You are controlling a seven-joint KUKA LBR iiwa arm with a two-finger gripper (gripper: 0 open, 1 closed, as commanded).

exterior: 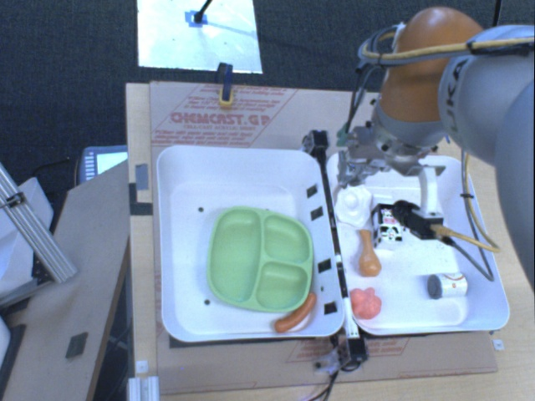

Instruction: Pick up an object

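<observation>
From the fixed camera, two white bins sit side by side on the bench. The left bin [180, 224] carries a green tray [259, 259] with three compartments, and a sausage [296, 315] lies at the tray's near right corner, touching or nearly touching its rim.

The right bin [485, 303] holds the rest: a white cup-like piece [353, 207] near its left wall, an orange drumstick-shaped toy [368, 254] just near of it, a pink lump [365, 303] at the near left corner, a small black-and-white block [387, 225] towards the middle, and a short cylinder [445, 286] with a grey end lying on its side at the right.

The arm [435, 73] reaches in from the right and hangs over the far left part of the right bin. The gripper [358, 172] sits low, just above or far of the white piece; whether it is wide or narrow I cannot tell, since the wrist hides it. Nothing is seen gripped.

The step in hand looks like the descent onto a target, most likely the white piece. The next move calls for settling squarely over that piece, closing firmly, then lifting straight up clear of the bin wall and the neighbouring drumstick toy.
</observation>
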